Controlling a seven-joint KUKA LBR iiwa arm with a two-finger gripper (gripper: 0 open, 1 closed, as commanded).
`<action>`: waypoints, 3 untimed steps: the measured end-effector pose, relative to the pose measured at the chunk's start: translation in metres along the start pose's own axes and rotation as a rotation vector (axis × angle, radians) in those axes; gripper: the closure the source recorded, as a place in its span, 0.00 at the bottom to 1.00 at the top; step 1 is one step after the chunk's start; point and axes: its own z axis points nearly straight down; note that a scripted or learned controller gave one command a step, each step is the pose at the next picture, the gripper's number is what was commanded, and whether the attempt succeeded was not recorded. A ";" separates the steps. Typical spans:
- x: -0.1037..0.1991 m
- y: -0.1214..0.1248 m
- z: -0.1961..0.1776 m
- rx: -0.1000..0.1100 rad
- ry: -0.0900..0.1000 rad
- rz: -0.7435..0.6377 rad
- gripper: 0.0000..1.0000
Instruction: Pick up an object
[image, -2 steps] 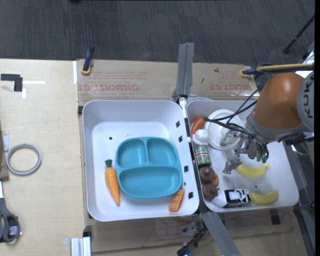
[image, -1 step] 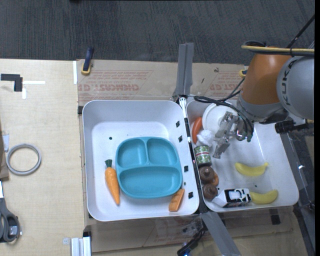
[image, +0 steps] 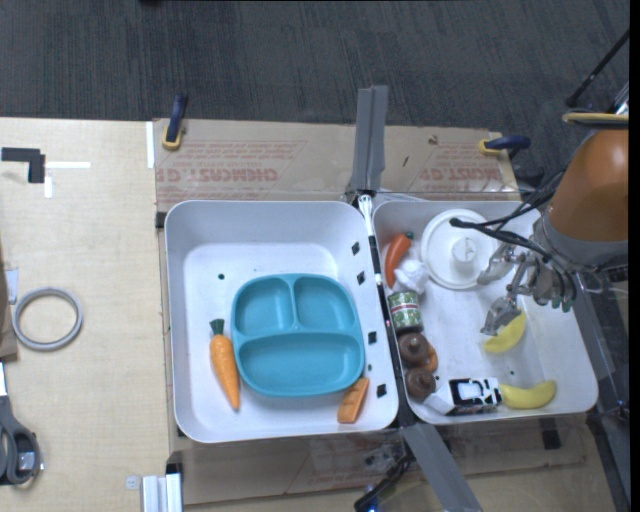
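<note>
My gripper hangs over the right bin, near its right wall. It sits just above a small yellow banana-like piece, and I cannot see whether it touches it. A whole banana lies near the front right corner, beside a black and white object. Along the bin's left wall lie an orange carrot, a small bottle and two brown donuts. A white round lid lies at the back of the bin.
The left bin holds a blue divided plate, a carrot on its left and an orange piece at its front right. On the bench to the left lie a grey ring and scissors.
</note>
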 end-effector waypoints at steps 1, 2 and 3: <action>0.027 -0.012 0.013 0.000 0.001 -0.010 0.00; 0.082 -0.026 0.010 0.000 -0.009 0.156 0.00; 0.081 -0.025 0.001 0.000 -0.010 0.152 1.00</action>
